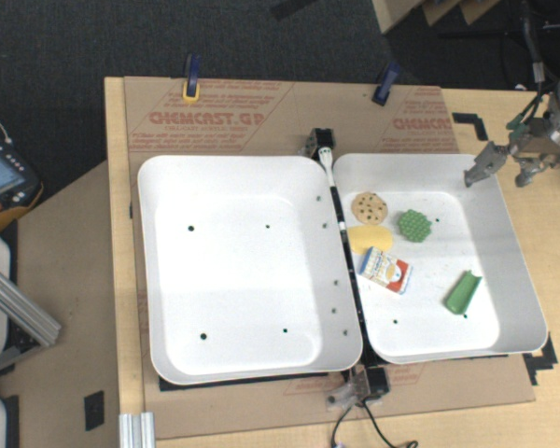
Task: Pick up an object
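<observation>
Over the far right corner of the right bin (504, 250), the gripper (506, 164) hangs with its two fingers spread wide and nothing between them, so the task looks to be at the approach step. The cookie (369, 207), green ball (413, 225), yellow piece (370, 239), small carton (385, 271) and green block (462, 292) all lie on the bin floor; next the gripper must choose one, centre above it, descend and close.

Two shallow white bins sit side by side: the right bin (504, 278) just below the gripper (506, 161), the left bin (159, 250) well off to the gripper's left. Five objects lie below and left of the gripper, one of each kind: one cookie (369, 207), one round green piece (413, 225), one yellow piece (370, 239), one small printed carton (386, 271), one green block (462, 292).
</observation>
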Robot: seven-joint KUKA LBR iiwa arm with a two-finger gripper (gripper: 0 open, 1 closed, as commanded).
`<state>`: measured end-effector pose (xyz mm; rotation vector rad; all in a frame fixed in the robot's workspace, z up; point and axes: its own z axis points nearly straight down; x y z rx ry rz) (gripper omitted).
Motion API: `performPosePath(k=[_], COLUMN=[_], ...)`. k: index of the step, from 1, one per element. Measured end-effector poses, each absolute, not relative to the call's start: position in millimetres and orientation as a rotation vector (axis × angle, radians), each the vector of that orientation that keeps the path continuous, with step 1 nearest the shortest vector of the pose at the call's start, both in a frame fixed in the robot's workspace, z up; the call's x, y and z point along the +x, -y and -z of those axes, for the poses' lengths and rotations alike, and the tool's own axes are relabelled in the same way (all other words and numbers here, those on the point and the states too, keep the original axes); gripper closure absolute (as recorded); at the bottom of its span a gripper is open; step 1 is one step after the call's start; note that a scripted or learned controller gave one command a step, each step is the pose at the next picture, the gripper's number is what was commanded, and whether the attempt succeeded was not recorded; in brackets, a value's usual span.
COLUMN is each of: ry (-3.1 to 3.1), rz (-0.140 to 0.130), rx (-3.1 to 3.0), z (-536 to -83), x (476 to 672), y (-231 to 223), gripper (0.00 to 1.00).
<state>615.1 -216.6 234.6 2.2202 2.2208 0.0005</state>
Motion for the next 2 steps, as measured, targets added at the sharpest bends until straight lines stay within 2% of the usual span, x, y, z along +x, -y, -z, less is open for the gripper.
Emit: performPosePath(k=[1,2], ry=[-2.219,-2.205], rz=[-0.003,-0.009], rx=[2.217,2.214], z=[-245.8,-384.9], x=[615.9,537.5], y=[216.8,226.6], gripper=[1.0,1.0])
